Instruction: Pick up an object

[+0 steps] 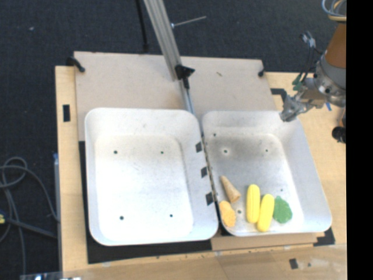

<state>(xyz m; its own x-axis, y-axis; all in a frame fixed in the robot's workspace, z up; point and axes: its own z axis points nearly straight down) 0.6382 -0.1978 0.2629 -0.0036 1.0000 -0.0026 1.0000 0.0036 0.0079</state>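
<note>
Where yellow cobs (259, 207) lie rounded — smooth white bin (303, 150), speckled grey.

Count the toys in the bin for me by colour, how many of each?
Yellow: 2, one beside the other
Orange: 1, the small orange piece
Tan: 1, the tan cone
Green: 1, the green lump
Total: 5, all in the right bin

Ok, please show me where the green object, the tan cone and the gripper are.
green object (282, 210), camera view, middle of its top.
tan cone (230, 189), camera view, middle of its body.
gripper (289, 114), camera view, at its fingertips.
</note>
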